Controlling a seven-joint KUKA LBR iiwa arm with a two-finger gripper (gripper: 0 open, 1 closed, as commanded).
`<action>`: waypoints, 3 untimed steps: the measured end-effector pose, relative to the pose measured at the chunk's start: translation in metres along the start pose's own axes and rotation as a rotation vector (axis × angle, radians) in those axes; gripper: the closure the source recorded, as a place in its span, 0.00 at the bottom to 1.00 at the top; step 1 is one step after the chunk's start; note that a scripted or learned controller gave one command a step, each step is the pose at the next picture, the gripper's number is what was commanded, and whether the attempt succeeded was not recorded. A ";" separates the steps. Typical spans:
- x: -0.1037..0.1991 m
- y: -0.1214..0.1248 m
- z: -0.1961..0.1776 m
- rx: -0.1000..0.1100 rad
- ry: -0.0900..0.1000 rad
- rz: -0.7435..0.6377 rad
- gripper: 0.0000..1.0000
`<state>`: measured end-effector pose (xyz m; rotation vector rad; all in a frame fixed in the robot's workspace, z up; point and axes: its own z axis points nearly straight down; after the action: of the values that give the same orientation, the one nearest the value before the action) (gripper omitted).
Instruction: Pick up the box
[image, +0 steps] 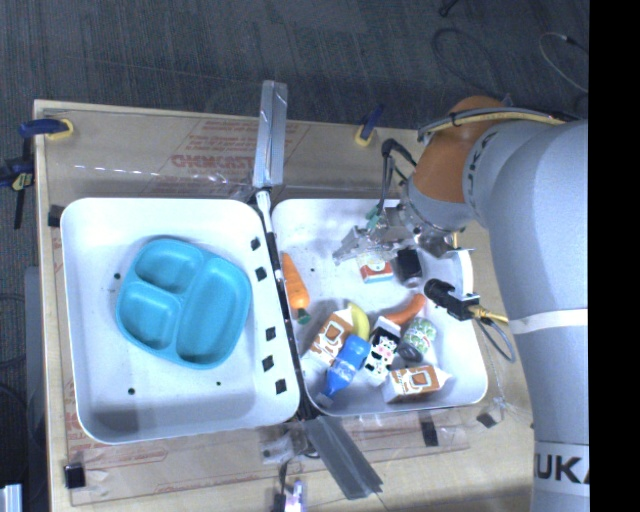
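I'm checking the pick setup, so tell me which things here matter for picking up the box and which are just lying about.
For the job:
small box under the gripper
two cartons, also possible boxes

Lying about:
blue tray in the left bin
carrot
blue bottle
banana
cow-patterned item

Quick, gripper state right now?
Gripper: over a small box in the right bin; open or closed cannot be told.
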<state>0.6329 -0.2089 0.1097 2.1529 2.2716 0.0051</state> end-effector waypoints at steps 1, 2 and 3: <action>-0.002 0.014 0.011 0.004 0.003 -0.009 0.00; -0.002 0.016 -0.001 0.000 -0.001 -0.015 1.00; -0.003 0.024 0.001 0.010 0.005 0.053 1.00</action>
<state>0.6575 -0.2104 0.1092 2.2199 2.2210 0.0002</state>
